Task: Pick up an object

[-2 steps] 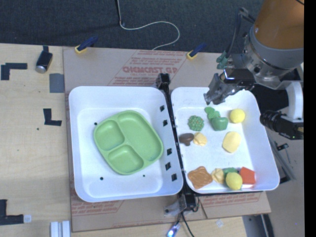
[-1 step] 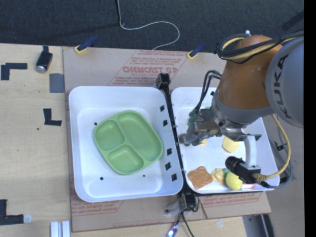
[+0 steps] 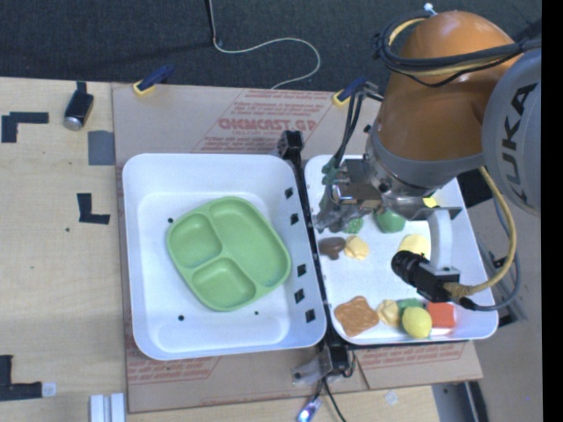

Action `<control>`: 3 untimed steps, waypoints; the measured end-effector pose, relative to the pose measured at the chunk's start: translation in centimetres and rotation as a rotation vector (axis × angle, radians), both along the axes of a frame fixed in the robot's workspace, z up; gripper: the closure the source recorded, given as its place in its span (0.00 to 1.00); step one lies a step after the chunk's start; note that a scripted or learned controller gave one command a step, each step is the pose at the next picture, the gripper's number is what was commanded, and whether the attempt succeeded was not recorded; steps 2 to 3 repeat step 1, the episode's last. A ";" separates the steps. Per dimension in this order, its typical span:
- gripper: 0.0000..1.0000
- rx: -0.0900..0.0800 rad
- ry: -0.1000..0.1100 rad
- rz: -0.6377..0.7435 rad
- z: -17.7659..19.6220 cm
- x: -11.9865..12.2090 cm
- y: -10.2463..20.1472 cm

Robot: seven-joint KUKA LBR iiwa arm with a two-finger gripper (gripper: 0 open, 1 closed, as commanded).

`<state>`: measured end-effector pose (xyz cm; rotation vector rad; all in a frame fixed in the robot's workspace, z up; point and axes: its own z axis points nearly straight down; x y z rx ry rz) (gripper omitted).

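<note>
Toy foods (image 3: 356, 315) fill right bin (image 3: 471, 328); green tray (image 3: 229, 253) lies in left bin (image 3: 141, 236).

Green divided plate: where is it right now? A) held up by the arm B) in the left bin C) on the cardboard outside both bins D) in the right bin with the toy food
B: the green divided plate lies flat on the floor of the left bin, while the arm works over the right bin among the small food items.
</note>
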<state>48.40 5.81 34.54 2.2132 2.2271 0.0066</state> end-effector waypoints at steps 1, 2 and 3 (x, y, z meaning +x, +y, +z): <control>1.00 -0.002 -0.003 -0.008 7.4 0.0 -3.6; 1.00 -0.002 -0.003 -0.008 7.4 0.0 -3.6; 1.00 -0.002 -0.003 -0.008 7.4 0.0 -3.6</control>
